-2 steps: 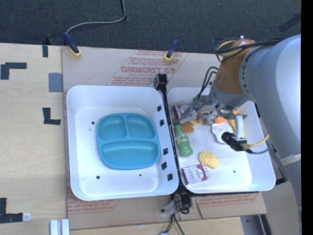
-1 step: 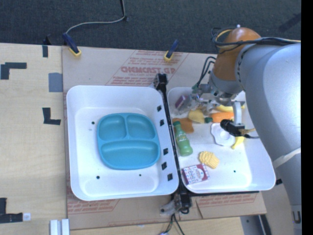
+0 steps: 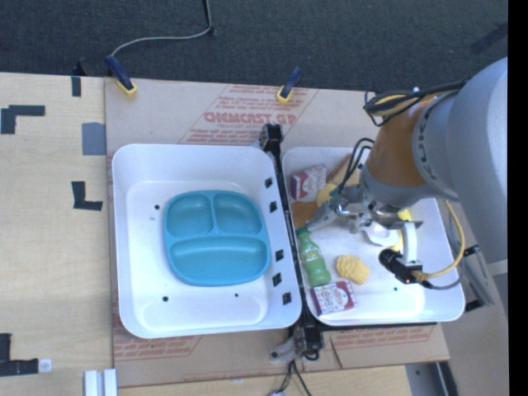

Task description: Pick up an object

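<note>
while i read the scene from the near edge of the bench outward, i note first a small red-and-white packet (image 3: 333, 298) lying flat at the front of the right bin (image 3: 441, 308), with a yellow corn-like toy (image 3: 352, 267) just behind it and a green bottle (image 3: 313, 259) on its side along the bin's left wall. these items are loose and unsorted, which i judge suits a program that may take any one of them. beside them, the left bin (image 3: 132, 246) bears a blue divided plate (image 3: 218, 237) at its middle, well apart from the arm's work. farther back in the right bin, a red-and-white carton (image 3: 307, 181) leans near the divider, with a brown piece (image 3: 304, 211) just in front of it. the gripper (image 3: 363, 218) hangs low over the bin's middle, behind the corn and right of the bottle, the grey arm and orange band above it hiding much of the bin floor. i cannot tell how the jaws stand, wide or narrow, nor whether anything lies between them. any candidate object rests in the right bin.
</note>
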You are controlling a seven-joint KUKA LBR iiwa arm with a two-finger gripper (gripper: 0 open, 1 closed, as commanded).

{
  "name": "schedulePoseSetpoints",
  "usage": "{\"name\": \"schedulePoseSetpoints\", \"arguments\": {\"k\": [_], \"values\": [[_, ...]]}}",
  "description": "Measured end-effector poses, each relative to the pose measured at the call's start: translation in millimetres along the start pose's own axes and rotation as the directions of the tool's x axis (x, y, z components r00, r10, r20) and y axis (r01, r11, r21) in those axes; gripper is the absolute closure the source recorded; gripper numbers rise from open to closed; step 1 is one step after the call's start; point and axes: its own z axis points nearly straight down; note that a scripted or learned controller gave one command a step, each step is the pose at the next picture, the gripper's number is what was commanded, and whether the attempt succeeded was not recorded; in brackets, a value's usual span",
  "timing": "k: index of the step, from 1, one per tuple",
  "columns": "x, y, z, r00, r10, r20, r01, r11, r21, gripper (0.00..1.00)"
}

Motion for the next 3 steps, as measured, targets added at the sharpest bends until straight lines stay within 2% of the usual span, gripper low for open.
{"name": "schedulePoseSetpoints", "arguments": {"k": [1,3], "values": [[7,89,2,1.000,-0.001,-0.006,0.001,1.000,0.010,0.00],[4,68,1,1.000,-0.004,-0.004,0.004,1.000,0.000,0.00]]}}
